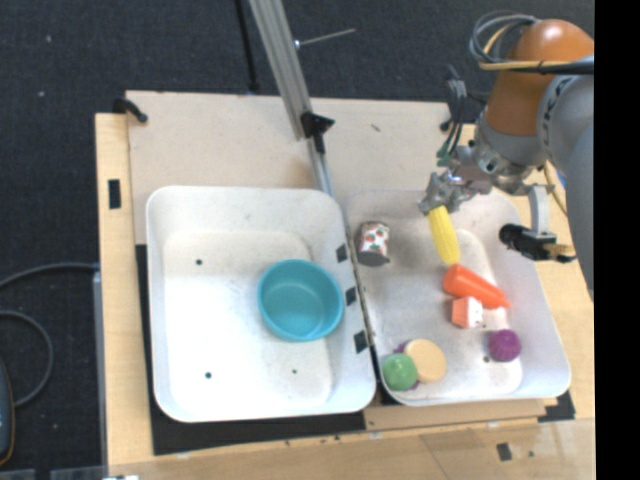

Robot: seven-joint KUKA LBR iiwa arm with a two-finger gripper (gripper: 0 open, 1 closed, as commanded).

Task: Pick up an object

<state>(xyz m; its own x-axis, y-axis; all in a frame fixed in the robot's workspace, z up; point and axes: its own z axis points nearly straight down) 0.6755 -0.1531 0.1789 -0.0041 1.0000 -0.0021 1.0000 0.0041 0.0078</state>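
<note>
Two shallow white bins sit side by side on the tan surface (200, 148), and the yellow corn cob (443, 236) lies in the far part of the right bin (545, 353). Its long axis runs roughly far to near, tilted slightly so that the near end leans right; the far end lies right under the pincer (438, 201), the near end close to the orange carrot (474, 285). The pincer hangs over the far edge of the right bin, at the cob's far tip, and looks to be touching it or nearly so; whether its parts are spread or pressed together I cannot tell, since they blur into one dark grey shape. Near the carrot, on its near side, lies a small orange and white block (470, 314), and a purple ball (503, 345) sits to the right of that. At the near left corner of the same bin a green ball (399, 371) touches a beige round piece (427, 359). A small grey can with a red and white label (373, 243) stands against the left wall of the right bin; its print is too small to read. The left bin (190, 228) holds a blue bowl (299, 300), upright, toward its right side.
</note>
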